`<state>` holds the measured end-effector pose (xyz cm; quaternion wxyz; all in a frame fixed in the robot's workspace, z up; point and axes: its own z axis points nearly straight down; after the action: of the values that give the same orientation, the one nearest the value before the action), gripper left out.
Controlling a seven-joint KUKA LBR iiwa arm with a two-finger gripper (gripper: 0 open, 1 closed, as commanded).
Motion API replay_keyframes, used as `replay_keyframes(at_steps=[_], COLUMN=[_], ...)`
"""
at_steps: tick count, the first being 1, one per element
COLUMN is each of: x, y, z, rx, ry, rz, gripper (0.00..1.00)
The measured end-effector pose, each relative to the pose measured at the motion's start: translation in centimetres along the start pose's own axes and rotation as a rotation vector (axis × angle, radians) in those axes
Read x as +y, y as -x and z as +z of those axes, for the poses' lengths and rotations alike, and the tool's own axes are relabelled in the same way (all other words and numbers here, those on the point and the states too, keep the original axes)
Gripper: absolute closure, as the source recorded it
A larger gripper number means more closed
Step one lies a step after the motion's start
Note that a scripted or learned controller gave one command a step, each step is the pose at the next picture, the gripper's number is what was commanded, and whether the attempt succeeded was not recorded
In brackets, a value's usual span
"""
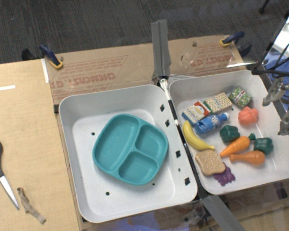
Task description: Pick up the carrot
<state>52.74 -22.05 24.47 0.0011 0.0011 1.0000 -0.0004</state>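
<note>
L bin: just the teal plate. R bin: toy food pile w/ 2 carrots, both lying flat on the floor, one beside the bread, the other just below it. Gripper sits at R bin's right rim, apart from both; fingers too cluttered to read, can't tell. Judging by this: pick not started, reach + grasp + lift all left.
</note>
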Motion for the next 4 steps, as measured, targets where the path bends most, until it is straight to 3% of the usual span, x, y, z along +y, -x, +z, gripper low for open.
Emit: replay_keyframes(at_steps=[1, 2, 3, 4], x=[3.8, 5.6, 5.7, 11.6], y=[1.5, -3.4, -3.2, -2.9], z=[15.2, 15.2, 14.3, 7.5], rx=[-0.001, 0.000, -0.003, -0.001], ry=[0.000, 0.000, -0.001, 0.001], rz=[0.030, 0.084, 0.080, 0.046], gripper=[0.00, 0.00, 1.00, 1.00])
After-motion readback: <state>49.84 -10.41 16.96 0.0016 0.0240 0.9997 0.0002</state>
